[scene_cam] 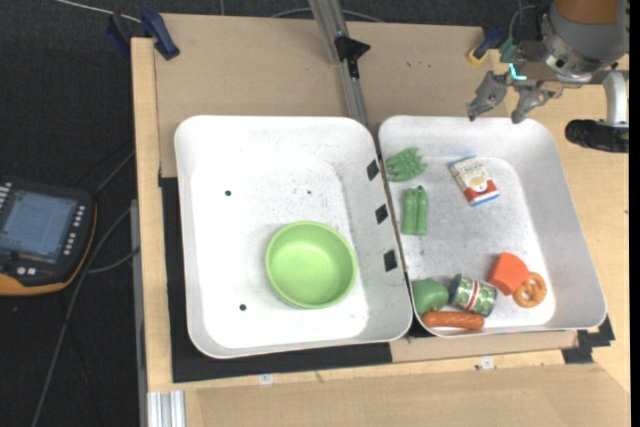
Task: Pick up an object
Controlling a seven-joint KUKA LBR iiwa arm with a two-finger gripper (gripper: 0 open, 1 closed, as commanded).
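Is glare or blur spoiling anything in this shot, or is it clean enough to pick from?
Camera view: lighting is even and soft, with faint shadows under the green bowl and the toys in the right bin. The white bins look bright but not washed out, their speckles still visible. The gripper above that bin's far edge is slightly soft; the small box reads clearly.

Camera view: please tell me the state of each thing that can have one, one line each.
gripper: open, holding nothing, above the right bin's far rim
green bowl: upright, in the left bin
small can: lying on its side
small box: lying flat
orange cup: tipped on its side
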